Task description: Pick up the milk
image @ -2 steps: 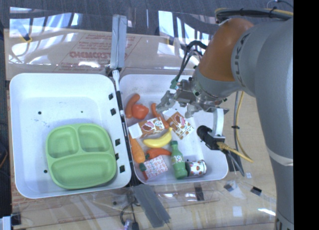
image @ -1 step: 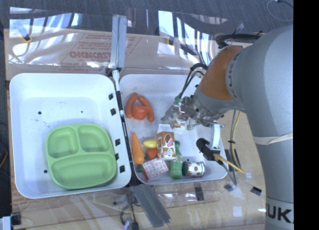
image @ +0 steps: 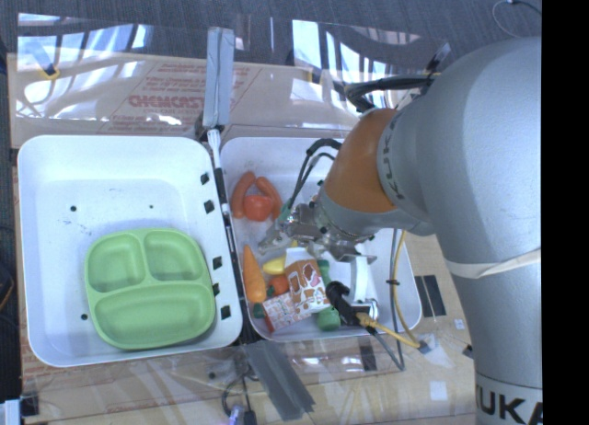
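Item: milk, carton lying tilted at the near edge of the right bin, touching a carrot and a green piece. Gripper: just above it, grasp state not discernible. You should descend squarely onto the carton's middle, clear of neighbours.

The bench carries two shallow white bins side by side, their inner rims almost touching along a strip of black clips. The left bin sits squarely on it; the right bin lies just beside it, partly under the arm. Behind both bins a flat sheet of brown cardboard with red printing lies on the bench — clear plastic panels stand along its far edge, catching the light. Along the near edge, in front of the bins, lies a grey strip.
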`<state>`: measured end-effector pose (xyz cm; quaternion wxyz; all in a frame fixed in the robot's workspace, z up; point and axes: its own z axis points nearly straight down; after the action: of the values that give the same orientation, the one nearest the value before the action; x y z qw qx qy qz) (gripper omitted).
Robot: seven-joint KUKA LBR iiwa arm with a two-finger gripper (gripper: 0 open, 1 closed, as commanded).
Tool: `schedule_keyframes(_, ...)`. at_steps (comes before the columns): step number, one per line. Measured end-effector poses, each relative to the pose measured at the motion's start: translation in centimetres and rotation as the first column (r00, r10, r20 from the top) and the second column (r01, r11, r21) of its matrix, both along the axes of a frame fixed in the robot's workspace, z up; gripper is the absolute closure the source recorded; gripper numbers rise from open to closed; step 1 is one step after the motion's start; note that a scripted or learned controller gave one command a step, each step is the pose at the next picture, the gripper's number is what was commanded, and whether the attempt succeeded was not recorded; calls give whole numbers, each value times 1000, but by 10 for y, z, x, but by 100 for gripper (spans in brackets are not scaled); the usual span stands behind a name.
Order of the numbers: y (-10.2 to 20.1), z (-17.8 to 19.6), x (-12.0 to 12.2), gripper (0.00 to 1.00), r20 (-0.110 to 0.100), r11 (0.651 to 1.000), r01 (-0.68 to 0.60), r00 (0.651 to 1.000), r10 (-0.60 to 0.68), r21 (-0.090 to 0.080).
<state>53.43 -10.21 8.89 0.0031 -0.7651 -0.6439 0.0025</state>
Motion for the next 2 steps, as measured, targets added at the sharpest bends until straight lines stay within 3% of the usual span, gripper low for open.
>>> schedule_keyframes(1, -1, 8, 0, 100, -3, 1000, -4, 1000, 4, 1)
schedule_keyframes(2, -29, 267, -41, 100, 5, 988, 153, 988, -153, -2)
